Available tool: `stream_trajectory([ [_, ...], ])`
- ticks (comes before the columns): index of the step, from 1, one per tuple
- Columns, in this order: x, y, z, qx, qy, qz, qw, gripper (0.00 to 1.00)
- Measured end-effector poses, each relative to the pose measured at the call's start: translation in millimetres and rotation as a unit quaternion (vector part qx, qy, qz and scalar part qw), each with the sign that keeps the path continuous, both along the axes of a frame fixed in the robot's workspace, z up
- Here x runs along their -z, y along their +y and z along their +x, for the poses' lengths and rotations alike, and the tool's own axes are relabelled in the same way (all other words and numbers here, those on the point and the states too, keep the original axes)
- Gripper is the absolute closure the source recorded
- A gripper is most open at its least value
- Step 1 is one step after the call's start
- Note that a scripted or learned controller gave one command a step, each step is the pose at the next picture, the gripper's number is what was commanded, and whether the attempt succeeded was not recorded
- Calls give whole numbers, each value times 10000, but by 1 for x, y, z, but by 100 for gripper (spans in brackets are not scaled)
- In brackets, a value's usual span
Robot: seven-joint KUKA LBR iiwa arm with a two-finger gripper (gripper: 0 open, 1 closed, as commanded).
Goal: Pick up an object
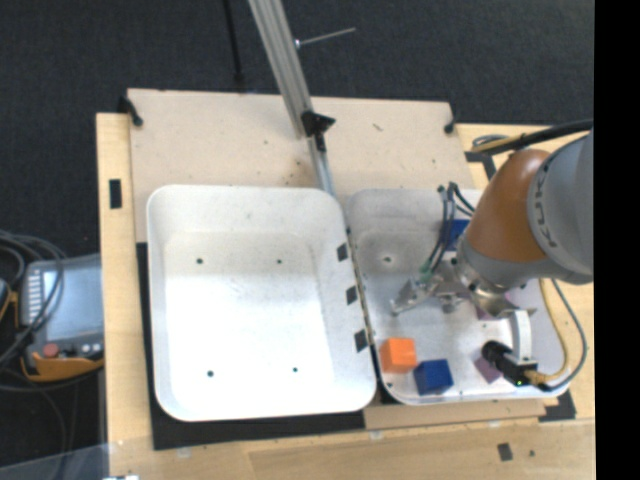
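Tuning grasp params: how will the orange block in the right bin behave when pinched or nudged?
The orange block looks boxy with flat faces, so it should probably slide rather than roll. It seems small and solid, likely stiff and light. The blue block sits close beside it, so a nudge may bump that one.

The arm (560, 203) is a thick rounded grey casing with a broad orange band (505, 213) wrapped above the wrist. Beside that band, thin blue and green cables (445, 230) run along it. Below the band sits the gripper (430, 296), a pale metal assembly.
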State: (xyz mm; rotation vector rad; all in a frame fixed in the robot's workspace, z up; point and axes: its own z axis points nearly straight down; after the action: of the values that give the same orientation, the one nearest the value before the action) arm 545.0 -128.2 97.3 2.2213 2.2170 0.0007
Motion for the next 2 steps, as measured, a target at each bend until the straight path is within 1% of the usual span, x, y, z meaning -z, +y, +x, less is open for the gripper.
stream_trajectory([
  [1,-12,-1,1,43,-18,5,10000,100],
  [2,-59,6,2,-25,-18,4,10000,100],
])
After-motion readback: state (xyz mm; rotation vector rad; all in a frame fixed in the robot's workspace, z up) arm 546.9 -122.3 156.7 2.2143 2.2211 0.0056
